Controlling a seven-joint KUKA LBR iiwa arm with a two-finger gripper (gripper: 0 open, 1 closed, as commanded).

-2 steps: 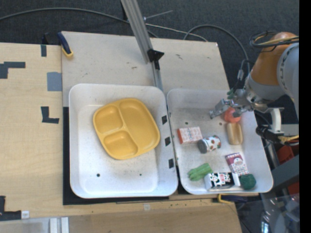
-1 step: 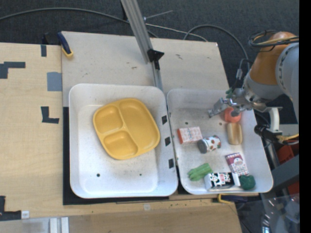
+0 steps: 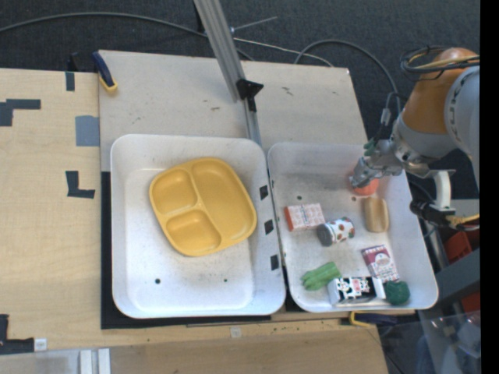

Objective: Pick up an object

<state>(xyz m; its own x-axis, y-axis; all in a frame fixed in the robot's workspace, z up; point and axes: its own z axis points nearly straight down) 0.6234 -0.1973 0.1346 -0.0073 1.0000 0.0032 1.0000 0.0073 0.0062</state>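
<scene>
My gripper [image 3: 365, 176] hangs low over the far right part of the right bin [image 3: 290, 162], right above a small orange-red object [image 3: 366, 185] that peeks out beneath it. Just in front lies a tan bread-like piece [image 3: 376, 214]. Further forward in that bin are a small red-and-white box [image 3: 304, 216], a little cow-patterned figure [image 3: 336, 231], a maroon packet [image 3: 380, 261], a green vegetable toy [image 3: 320, 275], a black-and-white carton [image 3: 356, 288] and a dark green item [image 3: 398, 292].
The left bin [image 3: 125, 209] holds a yellow divided plate [image 3: 203, 206]. A metal pole [image 3: 222, 41] slants in from the top to the bins' shared far edge. Cables run across the dark floor behind the bench.
</scene>
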